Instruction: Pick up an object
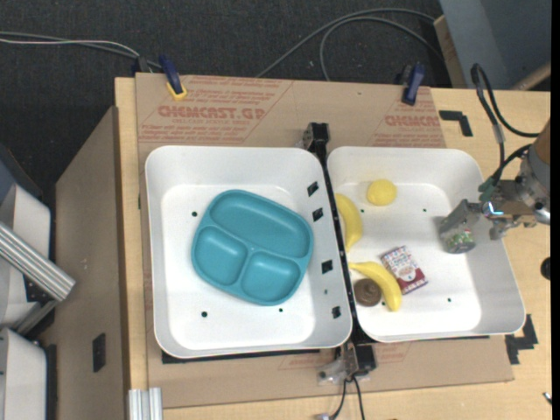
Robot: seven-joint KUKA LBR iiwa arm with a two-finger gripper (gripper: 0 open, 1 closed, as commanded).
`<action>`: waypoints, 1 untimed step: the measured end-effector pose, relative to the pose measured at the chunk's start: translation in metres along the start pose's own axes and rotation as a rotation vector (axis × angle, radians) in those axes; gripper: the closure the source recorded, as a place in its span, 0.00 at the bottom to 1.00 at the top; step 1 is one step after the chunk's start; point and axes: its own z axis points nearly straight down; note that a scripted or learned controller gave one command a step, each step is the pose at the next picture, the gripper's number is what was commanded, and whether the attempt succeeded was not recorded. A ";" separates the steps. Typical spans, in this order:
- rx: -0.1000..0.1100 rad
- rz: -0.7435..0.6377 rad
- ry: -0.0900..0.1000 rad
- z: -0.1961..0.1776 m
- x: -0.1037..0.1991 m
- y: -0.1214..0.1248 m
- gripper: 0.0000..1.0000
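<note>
The right bin (494, 300) holds several small objects. A round yellow piece (381, 192) lies near its back. A second yellow object (350, 220) rests against the left wall. Toward the front lie a red-and-white packet (404, 268), a banana (383, 281) and a small brown lump (367, 293) at the banana's end. My gripper (457, 234) hangs over the right side of this bin, to the right of the packet and apart from every object. Nothing shows in its grasp.
The left bin (166, 234) holds a teal divided plate (252, 247). A black divider with clips (322, 226) runs between the bins. Cables cross the dark floor behind the bench, and two clamps (176, 84) pin the cardboard at the back.
</note>
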 end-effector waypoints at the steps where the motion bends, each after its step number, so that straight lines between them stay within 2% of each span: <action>1: -0.013 -0.004 -0.003 -0.006 0.001 0.003 0.00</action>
